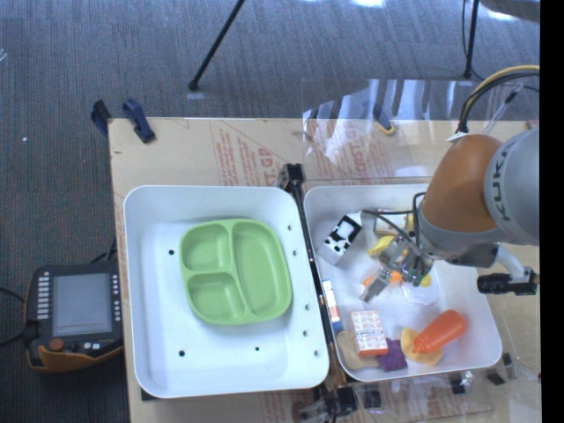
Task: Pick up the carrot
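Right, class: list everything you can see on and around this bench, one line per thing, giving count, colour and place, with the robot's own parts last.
Bins: two, white, side by side on the bench.
Plate: one, green, three compartments, in the left bin.
Carrot: one, orange, right bin, near its front right corner.
Box: one, red and white, right bin, front.
Purple piece: one, right bin, front edge, by the box.
Black-and-white toy: one, right bin, back left.
Handheld screen: one, dark with orange trim, on the floor left of the bench.
Clamps: two, one blue and one black, bench's back left corner.
Arm: one, grey and orange, over the right bin.
Pincer: one, above the right bin's middle.
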Tool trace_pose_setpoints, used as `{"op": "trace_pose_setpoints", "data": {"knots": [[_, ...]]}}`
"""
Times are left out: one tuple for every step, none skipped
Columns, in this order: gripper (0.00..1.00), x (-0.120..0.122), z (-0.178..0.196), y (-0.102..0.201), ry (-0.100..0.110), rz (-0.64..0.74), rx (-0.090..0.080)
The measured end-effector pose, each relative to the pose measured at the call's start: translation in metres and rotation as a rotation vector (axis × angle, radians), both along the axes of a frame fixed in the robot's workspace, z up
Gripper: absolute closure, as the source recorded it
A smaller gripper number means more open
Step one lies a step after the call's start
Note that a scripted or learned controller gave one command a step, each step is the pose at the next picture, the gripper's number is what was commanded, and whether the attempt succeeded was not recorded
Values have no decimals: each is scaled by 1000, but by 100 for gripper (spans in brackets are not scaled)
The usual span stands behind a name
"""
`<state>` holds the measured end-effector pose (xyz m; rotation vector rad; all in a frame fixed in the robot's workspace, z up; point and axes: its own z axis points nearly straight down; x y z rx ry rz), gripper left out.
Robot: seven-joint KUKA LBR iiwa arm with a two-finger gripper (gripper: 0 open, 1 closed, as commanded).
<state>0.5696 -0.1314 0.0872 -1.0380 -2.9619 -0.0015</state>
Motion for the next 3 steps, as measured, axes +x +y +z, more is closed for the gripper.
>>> {"op": "trace_pose_setpoints", "data": {"knots": [[100, 2, 11, 2, -2, 8, 0], [100, -96, -1, -50, 2, 110, -1], [0, -94, 0, -48, -2, 113, 0]]}}
